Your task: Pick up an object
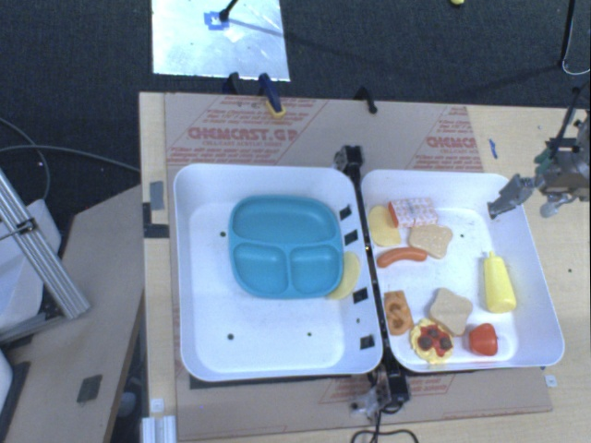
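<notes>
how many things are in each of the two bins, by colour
left bin:
blue tray: 1
yellow slice: 1
right bin:
yellow (bottle, chip): 2
tan bread: 2
red/orange (sausage, tomato, pizza): 3
pink wafer: 1
brown biscuit: 1
total: 11

I see toy foods in right bin [531, 275]; yellow bottle [499, 282] lying lengthwise near its right wall | sausage [401, 257] left-centre | tomato [482, 339] front

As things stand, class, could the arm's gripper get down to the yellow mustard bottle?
Probably yes. The gripper hangs over the right bin's far right edge, and the mustard bottle lies just nearer the camera with bare floor around it and nothing on top.
</notes>
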Controlling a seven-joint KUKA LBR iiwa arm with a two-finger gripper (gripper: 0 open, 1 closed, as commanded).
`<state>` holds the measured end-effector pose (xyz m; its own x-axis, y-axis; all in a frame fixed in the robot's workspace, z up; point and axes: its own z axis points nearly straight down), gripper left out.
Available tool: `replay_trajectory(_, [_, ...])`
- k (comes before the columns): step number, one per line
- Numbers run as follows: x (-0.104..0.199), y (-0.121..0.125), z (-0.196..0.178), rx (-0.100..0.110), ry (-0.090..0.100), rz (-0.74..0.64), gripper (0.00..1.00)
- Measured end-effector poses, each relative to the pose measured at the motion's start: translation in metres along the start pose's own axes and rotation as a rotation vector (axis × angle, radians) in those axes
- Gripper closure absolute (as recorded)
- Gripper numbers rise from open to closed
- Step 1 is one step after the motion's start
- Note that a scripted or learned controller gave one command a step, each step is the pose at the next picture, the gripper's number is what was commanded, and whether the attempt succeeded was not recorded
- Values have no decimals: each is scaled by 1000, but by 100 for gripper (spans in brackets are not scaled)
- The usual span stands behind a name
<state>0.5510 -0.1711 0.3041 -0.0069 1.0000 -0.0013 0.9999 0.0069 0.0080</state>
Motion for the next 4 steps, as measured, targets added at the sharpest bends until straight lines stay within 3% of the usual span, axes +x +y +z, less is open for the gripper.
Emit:
replay_trajectory(1, [15, -45, -69, 0, 0, 1, 0])
replay_trajectory(2, [71, -60, -174, -8, 1, -4, 0])
replay_trajectory(3, [68, -59, -179, -1, -1, -3, 100])
replay_trajectory(4, [77, -64, -82, 15, 2, 5, 100])
